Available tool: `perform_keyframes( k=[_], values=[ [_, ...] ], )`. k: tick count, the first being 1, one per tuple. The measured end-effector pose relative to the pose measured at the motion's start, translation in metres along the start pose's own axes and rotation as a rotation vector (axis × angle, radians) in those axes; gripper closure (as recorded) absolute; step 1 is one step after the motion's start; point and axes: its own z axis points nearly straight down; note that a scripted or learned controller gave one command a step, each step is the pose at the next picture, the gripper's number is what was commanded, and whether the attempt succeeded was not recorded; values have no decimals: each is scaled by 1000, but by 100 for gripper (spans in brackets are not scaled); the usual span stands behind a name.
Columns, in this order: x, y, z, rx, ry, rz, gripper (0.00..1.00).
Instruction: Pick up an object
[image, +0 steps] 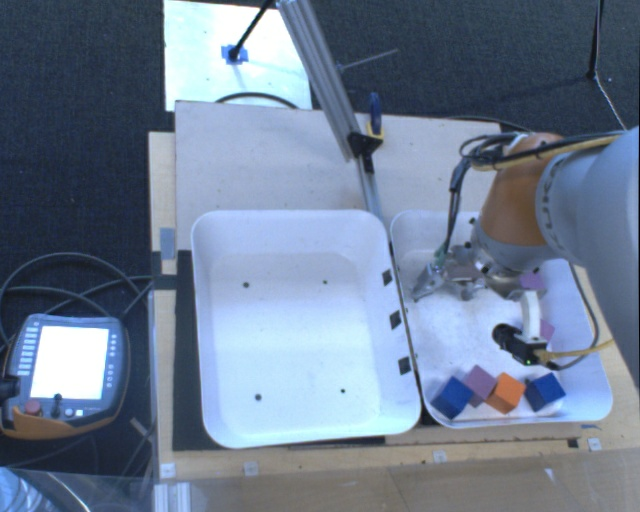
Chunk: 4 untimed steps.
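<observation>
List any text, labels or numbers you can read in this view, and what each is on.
No text is legible in this view.
Pendant screen: glared white, nothing readable.
Pendant keys: markings too small to read.

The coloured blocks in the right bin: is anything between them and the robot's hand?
Nothing visible does. Bare floor of the shallow white right bin lies between the hand and the blue cube, purple cube, orange cube and second blue cube.
</observation>
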Motion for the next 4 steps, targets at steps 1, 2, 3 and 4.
perform_keyframes(
  k=[1,2,3,4],
  values=[
    [0,1,-12,-4,1,-2,100],
    [0,0,-76,-7,-1,-2,100],
    [-8,5,-137,-9,-2,-2,100],
    [-8,6,-171,-6,-1,-3,100]
  ],
)
